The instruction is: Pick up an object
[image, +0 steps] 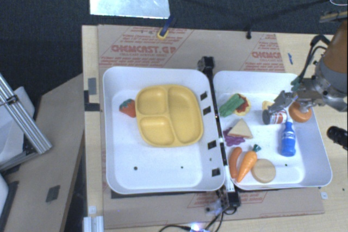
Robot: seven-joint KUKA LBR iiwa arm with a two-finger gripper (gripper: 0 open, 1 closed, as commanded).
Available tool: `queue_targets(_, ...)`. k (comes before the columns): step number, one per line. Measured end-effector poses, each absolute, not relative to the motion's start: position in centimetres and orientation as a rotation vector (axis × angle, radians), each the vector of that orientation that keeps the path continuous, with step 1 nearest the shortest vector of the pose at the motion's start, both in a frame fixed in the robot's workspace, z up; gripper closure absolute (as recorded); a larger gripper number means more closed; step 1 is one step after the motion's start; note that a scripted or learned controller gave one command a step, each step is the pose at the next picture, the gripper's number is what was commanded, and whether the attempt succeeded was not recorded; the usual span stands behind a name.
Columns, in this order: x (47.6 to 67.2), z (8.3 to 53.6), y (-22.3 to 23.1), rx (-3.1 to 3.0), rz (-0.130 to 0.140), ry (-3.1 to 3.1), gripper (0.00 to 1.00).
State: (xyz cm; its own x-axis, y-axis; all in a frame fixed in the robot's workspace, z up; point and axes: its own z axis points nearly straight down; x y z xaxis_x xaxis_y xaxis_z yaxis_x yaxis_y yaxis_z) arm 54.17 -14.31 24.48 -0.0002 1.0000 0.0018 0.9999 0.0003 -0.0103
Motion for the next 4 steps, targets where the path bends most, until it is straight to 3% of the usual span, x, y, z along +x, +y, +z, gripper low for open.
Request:
queue_targets(1, 54.4, 25.1, -14.3, -2.219, -0.001, -2.226, 0.00)
queue_targets(4, 53.0, 9.2, -14.7, -2.221, -0.001, -2.223, 0.00)
